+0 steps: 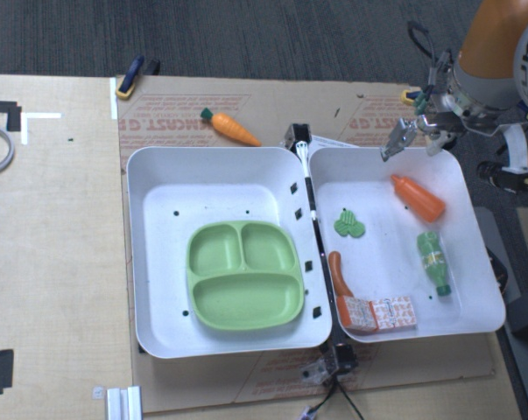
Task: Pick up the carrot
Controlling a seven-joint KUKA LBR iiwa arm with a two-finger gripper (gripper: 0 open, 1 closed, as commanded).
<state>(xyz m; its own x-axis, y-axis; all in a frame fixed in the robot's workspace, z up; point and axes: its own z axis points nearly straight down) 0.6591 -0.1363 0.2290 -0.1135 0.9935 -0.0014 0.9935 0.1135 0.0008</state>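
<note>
Snack packet at right bin's front, carrot lying on cardboard behind left bin, gripper spread open over right bin's back edge, pinching nothing

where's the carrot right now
In the camera view the carrot lies outside both bins, on the cardboard just beyond the left bin's far rim, left of the black clip between the bins.
</note>
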